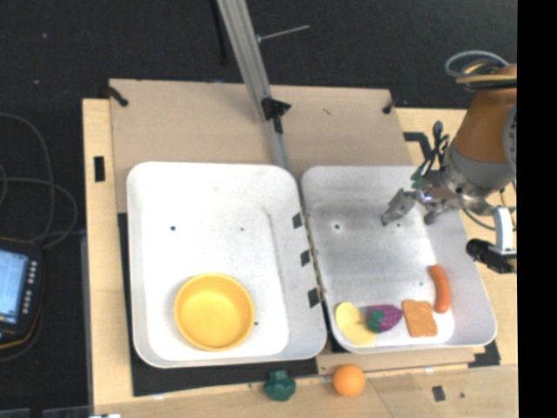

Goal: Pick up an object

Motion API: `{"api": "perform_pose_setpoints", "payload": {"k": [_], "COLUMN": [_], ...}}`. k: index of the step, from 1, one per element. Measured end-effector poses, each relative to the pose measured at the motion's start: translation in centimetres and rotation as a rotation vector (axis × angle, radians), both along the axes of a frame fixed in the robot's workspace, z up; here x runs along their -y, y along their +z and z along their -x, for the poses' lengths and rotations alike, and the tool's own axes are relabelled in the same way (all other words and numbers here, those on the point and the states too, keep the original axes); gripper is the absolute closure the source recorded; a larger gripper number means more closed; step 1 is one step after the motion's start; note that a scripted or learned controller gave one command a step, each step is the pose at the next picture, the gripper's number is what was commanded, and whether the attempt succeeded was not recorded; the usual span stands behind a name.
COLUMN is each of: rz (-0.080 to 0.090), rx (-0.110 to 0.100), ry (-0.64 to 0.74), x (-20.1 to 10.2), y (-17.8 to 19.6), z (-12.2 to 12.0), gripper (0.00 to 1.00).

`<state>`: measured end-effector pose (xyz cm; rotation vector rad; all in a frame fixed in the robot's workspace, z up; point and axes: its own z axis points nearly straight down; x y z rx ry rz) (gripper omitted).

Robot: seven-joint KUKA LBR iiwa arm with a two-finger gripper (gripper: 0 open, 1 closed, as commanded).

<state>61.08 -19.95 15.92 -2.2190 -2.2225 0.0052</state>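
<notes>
Tool (407, 205): on the grey arm with the orange band (481, 129), reaching in from the right. It hangs over the upper part of the right bin (365, 242), above bare white floor. Two fingers are spread apart, with nothing between them.

Right bin contents, all along the near edge, well apart from the tool:
- Sausage (440, 287): orange-red, lying lengthwise by the right wall, the nearest item to the tool, below and to its right.
- Orange block (420, 318): just beside the sausage's lower end, to its left.
- Purple and green piece (381, 319): next to the block, further left; its kind cannot be told.
- Pale yellow piece (350, 322): at the near left corner, touching the purple piece.

Left bin (209, 225): holds a yellow bowl (214, 311), upright, in its near half, far from the tool.

Desk (244, 111): carries both bins side by side. On its front edge, outside the bins, an orange ball (348, 380) and, left of it, a small dark green thing (279, 386).
</notes>
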Motion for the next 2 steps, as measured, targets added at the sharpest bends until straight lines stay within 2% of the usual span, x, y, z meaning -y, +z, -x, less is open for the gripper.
{"api": "perform_pose_setpoints", "payload": {"k": [1,2], "rz": [0.000,0.001], "rx": [-0.001,0.006], "ry": [-0.001,-0.002], "x": [0.1,0.2], "y": [-5.3,-3.8], "z": [0.1,-0.1], "gripper": [0.00,1.00]}}
